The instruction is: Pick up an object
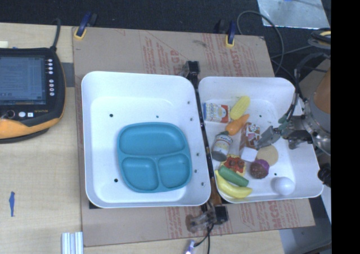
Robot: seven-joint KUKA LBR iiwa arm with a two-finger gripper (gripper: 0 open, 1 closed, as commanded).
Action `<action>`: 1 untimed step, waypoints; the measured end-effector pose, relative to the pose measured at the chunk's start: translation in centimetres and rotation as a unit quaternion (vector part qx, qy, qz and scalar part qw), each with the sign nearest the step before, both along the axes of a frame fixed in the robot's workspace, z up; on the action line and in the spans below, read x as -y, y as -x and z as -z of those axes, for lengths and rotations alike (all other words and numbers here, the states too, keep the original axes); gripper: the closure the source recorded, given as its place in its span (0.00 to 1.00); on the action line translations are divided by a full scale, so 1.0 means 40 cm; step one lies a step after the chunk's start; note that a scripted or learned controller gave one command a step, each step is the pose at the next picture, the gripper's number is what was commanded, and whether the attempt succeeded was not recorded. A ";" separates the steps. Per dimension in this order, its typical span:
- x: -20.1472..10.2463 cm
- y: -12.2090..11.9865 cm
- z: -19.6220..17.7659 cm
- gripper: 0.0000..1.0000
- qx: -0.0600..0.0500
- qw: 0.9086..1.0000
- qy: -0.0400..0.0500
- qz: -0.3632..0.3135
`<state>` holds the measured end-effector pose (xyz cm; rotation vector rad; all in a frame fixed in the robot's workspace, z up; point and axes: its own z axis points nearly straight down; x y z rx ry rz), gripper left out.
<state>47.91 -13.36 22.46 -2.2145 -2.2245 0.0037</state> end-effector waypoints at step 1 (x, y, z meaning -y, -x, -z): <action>0.095 -0.198 0.316 0.00 0.001 1.000 0.001 -0.001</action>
